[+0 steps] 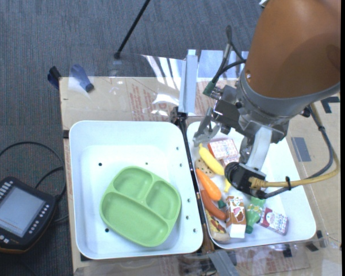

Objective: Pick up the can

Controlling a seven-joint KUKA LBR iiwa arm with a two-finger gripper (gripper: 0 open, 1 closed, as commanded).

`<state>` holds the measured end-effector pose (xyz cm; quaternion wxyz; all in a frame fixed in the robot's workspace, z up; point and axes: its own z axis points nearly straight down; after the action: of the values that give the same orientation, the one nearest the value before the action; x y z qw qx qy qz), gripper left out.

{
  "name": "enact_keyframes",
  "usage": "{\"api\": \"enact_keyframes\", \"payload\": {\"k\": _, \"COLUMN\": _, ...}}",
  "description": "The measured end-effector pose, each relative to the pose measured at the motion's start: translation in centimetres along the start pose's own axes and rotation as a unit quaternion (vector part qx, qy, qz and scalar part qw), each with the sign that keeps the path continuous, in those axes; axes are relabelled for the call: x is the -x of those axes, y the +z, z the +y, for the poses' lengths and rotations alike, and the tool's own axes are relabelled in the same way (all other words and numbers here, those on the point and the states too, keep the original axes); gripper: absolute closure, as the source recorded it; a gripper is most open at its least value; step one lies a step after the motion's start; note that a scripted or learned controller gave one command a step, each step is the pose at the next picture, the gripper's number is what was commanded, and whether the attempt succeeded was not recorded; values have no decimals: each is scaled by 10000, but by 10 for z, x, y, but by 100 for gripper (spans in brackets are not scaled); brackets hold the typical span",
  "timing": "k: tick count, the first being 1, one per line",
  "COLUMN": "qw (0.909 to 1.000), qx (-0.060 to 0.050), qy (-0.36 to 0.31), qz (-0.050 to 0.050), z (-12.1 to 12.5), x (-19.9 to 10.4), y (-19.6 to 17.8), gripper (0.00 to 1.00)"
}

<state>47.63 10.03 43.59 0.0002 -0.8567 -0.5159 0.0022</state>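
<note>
The pincer (pixel 204 132) hangs over the far left corner of the right bin (pixel 294 195), close to the rim it shares with the left bin (pixel 87 149). The slant and the arm's bulk hide whether it is spread or pressed together, so I cannot tell, and nothing can be seen pinched in it. Just beside it lie a pink carton (pixel 224 149) and a banana (pixel 211 160). Further toward the near edge, along the bin's left wall, are a carrot (pixel 209 184), a small milk carton (pixel 237 216) and a red-and-white packet (pixel 274 221) near the near right corner. The can I cannot pick out with any certainty. It is most likely somewhere in this pile, perhaps under the wrist. That is the main risk: descending here, the pincer would probably meet the carton or banana first and close on the wrong item, or nudge the packed toys together. The shared rim is close enough to catch on a straight drop. A yellow cable (pixel 287 183) looping over the bin could also drag things. The green divided plate (pixel 141 204) in the left bin lies well clear.
</note>
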Motion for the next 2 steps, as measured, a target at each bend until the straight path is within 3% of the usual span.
{"api": "enact_keyframes", "payload": {"k": 1, "qw": 9828, "qx": -1, "qy": 1845, "qz": 0, "z": -44, "x": -84, "y": 0, "gripper": 0}}
{"api": "enact_keyframes", "payload": {"k": 2, "qw": 9569, "qx": -6, "qy": 2905, "qz": -7, "z": -66, "x": -126, "y": 106, "gripper": 0}}
